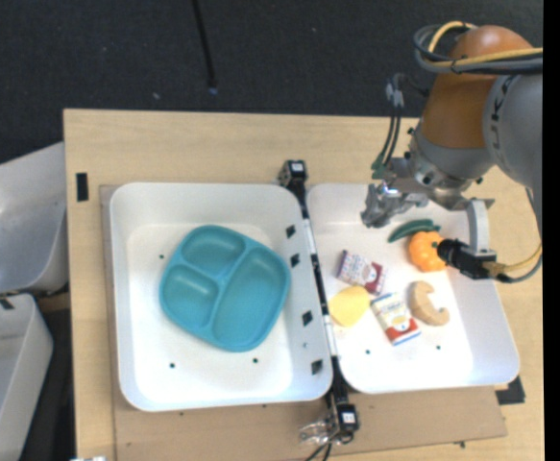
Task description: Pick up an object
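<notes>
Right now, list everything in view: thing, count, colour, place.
bench: 1, tan, under both bins
left bin: 1, white
right bin: 1, white
tray: 1, blue, three compartments, in left bin
packet: 1, white and maroon, right bin, near the divider
yellow item: 1, yellow, right bin, below the packet
carton: 1, white and red, right bin, middle
donut piece: 1, tan, right of carton
orange item: 1, orange, right bin, far side
green item: 1, dark green, above orange item
arm: 1, grey and orange, from the right
gripper: 1, metal, over right bin's far edge

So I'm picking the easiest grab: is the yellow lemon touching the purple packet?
Apart. The camera view shows a strip of white bin floor between the yellow lemon and the purple packet.
</notes>
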`<state>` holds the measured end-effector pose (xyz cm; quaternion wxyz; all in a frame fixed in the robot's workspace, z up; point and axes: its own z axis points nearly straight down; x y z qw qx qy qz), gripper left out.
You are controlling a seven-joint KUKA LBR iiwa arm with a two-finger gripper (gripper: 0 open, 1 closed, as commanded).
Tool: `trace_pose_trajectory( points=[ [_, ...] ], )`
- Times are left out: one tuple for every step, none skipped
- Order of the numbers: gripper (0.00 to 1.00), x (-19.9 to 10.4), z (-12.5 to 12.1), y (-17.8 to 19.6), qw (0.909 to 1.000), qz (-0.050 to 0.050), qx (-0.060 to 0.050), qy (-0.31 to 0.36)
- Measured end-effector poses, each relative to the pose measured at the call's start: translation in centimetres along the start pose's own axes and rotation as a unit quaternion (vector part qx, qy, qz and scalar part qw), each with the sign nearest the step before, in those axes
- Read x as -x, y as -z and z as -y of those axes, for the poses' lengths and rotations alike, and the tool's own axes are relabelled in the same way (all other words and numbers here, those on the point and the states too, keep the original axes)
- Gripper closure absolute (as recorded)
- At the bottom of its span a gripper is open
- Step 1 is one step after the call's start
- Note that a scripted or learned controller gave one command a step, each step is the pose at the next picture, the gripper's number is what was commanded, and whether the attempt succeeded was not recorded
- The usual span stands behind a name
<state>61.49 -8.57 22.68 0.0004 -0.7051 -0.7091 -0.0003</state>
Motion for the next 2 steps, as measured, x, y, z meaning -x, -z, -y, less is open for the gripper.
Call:
trace_pose_trajectory(
  points=[
    [1.0, -6.2, -0.9, 0.6, 1.0, 0.0, 0.001, 0.001],
    [1.0, -11.9, -1.6, 0.0, 1.0, 0.0, 0.001, 0.001]
  ],
)
